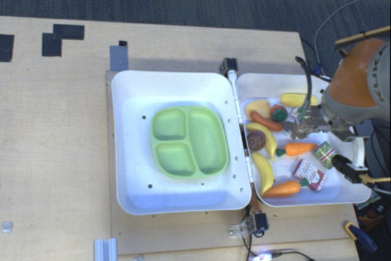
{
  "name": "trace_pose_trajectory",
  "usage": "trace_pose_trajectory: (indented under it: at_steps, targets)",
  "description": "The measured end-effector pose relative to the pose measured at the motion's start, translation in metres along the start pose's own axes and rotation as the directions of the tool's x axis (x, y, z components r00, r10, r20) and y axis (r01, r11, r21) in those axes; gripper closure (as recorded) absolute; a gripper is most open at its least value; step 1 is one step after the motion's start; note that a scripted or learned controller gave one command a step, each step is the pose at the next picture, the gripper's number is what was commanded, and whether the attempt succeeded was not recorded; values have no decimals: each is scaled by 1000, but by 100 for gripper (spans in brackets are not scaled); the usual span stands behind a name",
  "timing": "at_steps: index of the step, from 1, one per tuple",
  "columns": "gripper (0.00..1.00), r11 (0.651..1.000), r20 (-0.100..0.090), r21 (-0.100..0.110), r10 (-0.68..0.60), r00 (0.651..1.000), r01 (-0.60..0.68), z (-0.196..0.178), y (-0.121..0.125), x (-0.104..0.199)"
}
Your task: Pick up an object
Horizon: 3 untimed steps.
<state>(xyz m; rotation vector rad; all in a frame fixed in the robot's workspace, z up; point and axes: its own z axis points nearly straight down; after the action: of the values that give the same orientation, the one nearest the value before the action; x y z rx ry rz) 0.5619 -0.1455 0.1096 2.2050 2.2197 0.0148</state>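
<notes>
The right bin (pixel 351 195) holds several toy foods. Among them are a yellow banana (pixel 264 170), an orange carrot (pixel 299 148), a second carrot (pixel 282 189), a red carton (pixel 309 174), a small green carton (pixel 325 154), a dark round piece (pixel 255 140), a red sausage (pixel 266 122) and a yellow corn cob (pixel 295 99). My gripper (pixel 297 124) hangs low over the middle of this bin, just above the upper carrot and right of the sausage. Nothing shows in its grasp.
The left bin (pixel 131 131) holds a green divided tray (pixel 189 141). A metal divider (pixel 239 125) runs between the two bins. My arm's orange band (pixel 360 73) and grey wrist cover the right bin's far right side. Cables hang at the bench's right edge.
</notes>
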Motion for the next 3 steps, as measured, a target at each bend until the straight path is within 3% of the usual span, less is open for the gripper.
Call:
trace_pose_trajectory:
  at_steps: [1, 2, 3]
  targets:
    - [0, 1000, 0, 0, 0, 1000, 0, 0, 0, 0]
    - [0, 1000, 1, 5, 6, 1000, -6, 21, -52, 22]
    - [100, 1000, 2, -2, 4, 1000, -4, 10, -49, 22]
